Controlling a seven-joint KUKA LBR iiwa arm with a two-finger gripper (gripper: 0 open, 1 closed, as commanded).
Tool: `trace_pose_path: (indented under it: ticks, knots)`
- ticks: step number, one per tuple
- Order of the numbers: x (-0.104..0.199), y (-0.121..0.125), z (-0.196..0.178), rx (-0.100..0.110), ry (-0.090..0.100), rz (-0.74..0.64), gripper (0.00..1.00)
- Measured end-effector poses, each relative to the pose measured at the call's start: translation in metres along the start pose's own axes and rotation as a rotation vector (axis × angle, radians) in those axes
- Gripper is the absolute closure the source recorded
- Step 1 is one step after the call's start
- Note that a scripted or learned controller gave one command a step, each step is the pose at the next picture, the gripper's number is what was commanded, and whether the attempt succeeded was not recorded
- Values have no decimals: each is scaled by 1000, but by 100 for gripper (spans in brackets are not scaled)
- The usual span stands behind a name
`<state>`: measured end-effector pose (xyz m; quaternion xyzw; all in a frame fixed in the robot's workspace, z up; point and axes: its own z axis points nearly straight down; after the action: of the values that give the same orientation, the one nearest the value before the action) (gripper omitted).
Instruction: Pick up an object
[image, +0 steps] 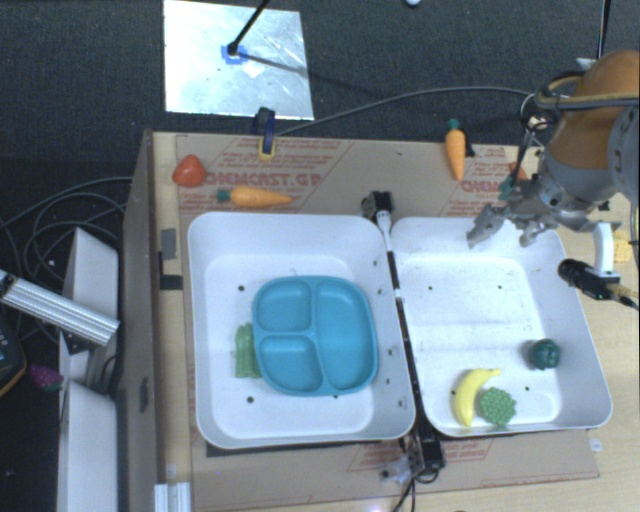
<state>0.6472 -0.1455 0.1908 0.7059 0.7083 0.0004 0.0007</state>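
Fingers (487, 228) of the gripper (508, 228) stand spread apart with nothing between them, hanging over the far edge of the right bin (470, 300), near its back wall. Behind them the grey wrist and the orange band of the arm (592, 130) lean in from the right. Every candidate in this bin lies at the opposite, near end: a yellow banana (466, 392) touching a green bumpy toy (497, 405), and a small dark teal ball (543, 353) apart from them toward the right wall. All are well away from the gripper. In the left bin (240, 250) a blue divided plate (314, 334) sits mid-floor with a green piece (244, 351) tucked against its left rim. On the counter (330, 175) beyond the bins lie two carrots (248, 197) and a tomato (188, 171). Likely trouble: a descent from here would close on bare bin floor. Going for the banana, the fingers may catch the green toy as well and push both aside, and the ball would probably roll off a slightly off-centre pinch toward the wall.
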Motion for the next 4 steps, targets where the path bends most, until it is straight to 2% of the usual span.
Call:
trace_pose_path:
  ticks: [1, 2, 3, 4]
  knots:
    - [-42, -45, 37, 2, -1, 2, 0]
    - [-39, -127, -7, -1, -1, 3, 0]
    - [-61, -127, 65, 3, 1, 3, 0]
    - [-60, -99, 50, -2, 0, 0, 0]
